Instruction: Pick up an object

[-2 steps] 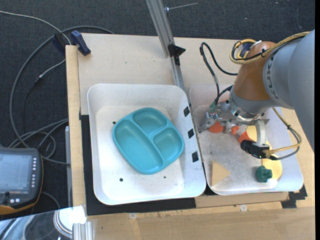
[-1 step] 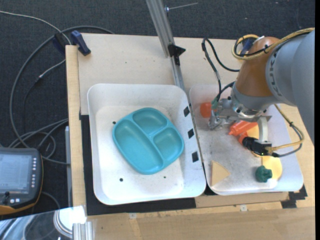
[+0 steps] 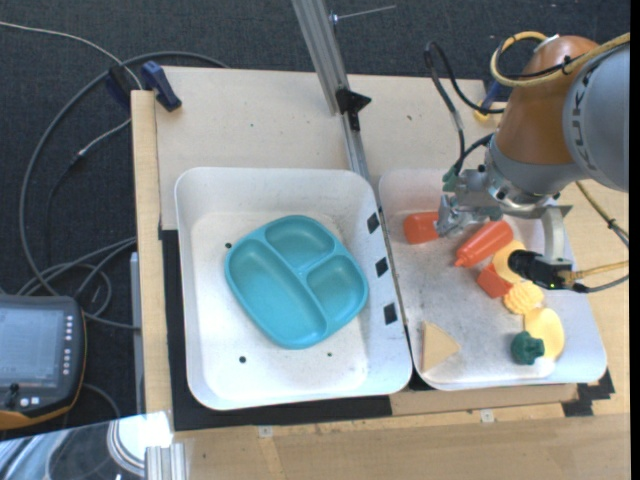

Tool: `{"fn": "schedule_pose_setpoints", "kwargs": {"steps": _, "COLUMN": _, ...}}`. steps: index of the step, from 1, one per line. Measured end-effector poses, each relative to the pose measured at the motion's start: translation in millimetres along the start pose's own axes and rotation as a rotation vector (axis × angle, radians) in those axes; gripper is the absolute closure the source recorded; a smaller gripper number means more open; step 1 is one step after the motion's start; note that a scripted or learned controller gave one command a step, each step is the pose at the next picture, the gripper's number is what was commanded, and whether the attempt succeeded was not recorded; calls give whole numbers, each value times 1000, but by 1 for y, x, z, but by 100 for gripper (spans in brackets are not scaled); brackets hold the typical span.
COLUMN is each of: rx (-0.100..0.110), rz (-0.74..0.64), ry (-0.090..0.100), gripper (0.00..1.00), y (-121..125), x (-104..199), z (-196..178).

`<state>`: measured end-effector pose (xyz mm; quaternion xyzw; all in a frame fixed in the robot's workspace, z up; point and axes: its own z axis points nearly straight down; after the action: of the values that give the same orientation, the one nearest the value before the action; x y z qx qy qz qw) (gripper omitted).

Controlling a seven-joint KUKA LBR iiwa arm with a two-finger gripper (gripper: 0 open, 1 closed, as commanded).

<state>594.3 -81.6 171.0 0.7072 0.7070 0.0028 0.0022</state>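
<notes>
Carrot (image 3: 484,243) lies just beside the lowered pincer (image 3: 455,218), possibly touching.

arm: reaching in from right, wrist bent down | gripper (image 3: 455,213): lowered

**Surfaces and finishes on the bench**

The divided teal plate (image 3: 296,280) looks like smooth plastic with a soft sheen. Both white bins (image 3: 196,226) appear matt plastic, the right one (image 3: 452,313) speckled and scuffed. The toy food, such as the orange carrot (image 3: 484,243) and the yellow pieces (image 3: 535,313), reads as smooth plastic. The benchtop (image 3: 250,118) looks like pale, matt wood board. The slanted post (image 3: 315,28) is brushed metal
</notes>
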Motion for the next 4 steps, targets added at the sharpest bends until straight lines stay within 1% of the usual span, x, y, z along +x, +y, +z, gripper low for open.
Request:
{"fn": "schedule_pose_setpoints", "kwargs": {"steps": 1, "rx": 1, "rz": 0, "ry": 0, "gripper": 100, "y": 5, "x": -6, "z": -64}}
{"fn": "schedule_pose_setpoints", "kwargs": {"steps": 2, "rx": -2, "rz": -2, "ry": 0, "gripper": 100, "y": 7, "x": -6, "z": -121}}
{"fn": "schedule_pose_setpoints", "kwargs": {"steps": 3, "rx": 15, "rz": -5, "ry": 4, "gripper": 100, "y": 4, "x": 42, "z": -115}}
{"fn": "schedule_pose_setpoints", "kwargs": {"steps": 4, "rx": 24, "rz": -6, "ry": 5, "gripper": 100, "y": -5, "x": 94, "z": -92}}
